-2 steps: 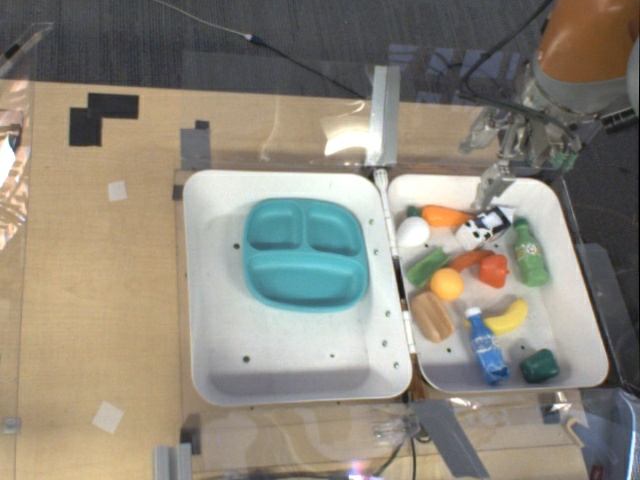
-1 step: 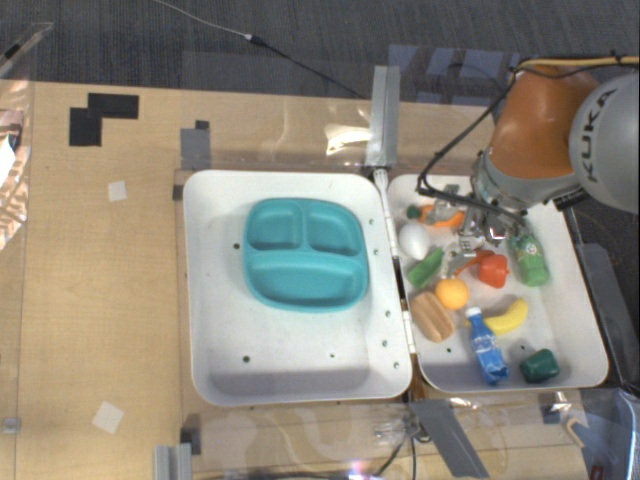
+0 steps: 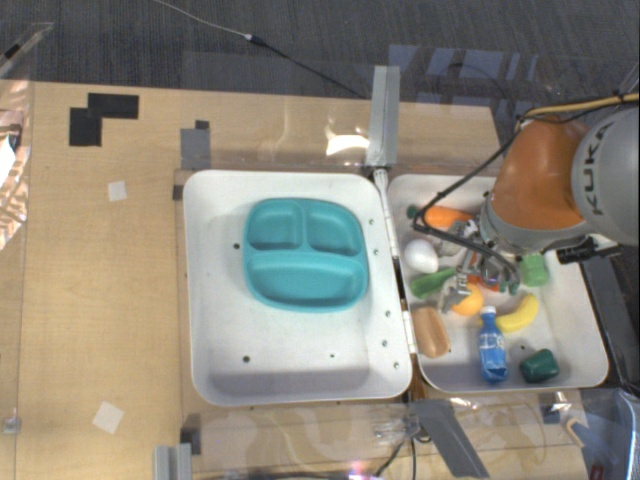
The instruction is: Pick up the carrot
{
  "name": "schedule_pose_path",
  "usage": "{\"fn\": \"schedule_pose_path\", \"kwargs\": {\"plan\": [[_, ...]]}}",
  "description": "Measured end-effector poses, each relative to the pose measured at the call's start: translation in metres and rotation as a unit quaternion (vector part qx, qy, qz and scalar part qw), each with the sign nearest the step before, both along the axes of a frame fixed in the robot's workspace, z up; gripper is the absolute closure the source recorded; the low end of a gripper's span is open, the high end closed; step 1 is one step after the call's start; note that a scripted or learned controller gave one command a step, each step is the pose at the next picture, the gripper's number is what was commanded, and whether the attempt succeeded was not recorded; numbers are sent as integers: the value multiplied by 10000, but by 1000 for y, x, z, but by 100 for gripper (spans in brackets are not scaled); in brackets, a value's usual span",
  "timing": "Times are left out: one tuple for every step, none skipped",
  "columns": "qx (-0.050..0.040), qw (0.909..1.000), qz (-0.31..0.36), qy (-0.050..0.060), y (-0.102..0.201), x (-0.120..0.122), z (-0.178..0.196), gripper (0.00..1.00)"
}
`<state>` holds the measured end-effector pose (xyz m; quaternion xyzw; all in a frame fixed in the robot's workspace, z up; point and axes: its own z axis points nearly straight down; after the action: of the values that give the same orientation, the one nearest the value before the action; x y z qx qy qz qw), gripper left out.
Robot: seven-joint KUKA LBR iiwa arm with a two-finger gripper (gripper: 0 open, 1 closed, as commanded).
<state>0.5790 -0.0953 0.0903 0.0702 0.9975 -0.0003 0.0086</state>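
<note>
Right bin, near its middle: arm's working spot.
Arm (image 3: 545,183): grey with orange band, reaches in from the right, wrist low over the right bin (image 3: 590,363).
Gripper (image 3: 475,280): dark metal parts crowd the toys at bin centre; open or closed, cannot tell.
Carrot (image 3: 445,217): orange with green top, lies at the bin's upper left, just beside the wrist, partly covered by it.
White egg (image 3: 421,257): below the carrot, near the bin's left wall.
Green vegetable (image 3: 433,282): between egg and gripper.
Orange fruit (image 3: 467,303): right under the gripper.
Banana (image 3: 518,314): yellow, right of the orange fruit.
Blue bottle (image 3: 490,345): lying lengthwise, lower middle.
Bread piece (image 3: 432,331): tan, lower left.
Dark green block (image 3: 540,366): lower right corner.
Left bin (image 3: 215,268): holds a teal divided plate (image 3: 303,253).
</note>
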Motion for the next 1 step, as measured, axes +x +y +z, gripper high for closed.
{"fn": "schedule_pose_path", "kwargs": {"plan": [[36,9687,-2481,53,1,-81,3,0]]}}
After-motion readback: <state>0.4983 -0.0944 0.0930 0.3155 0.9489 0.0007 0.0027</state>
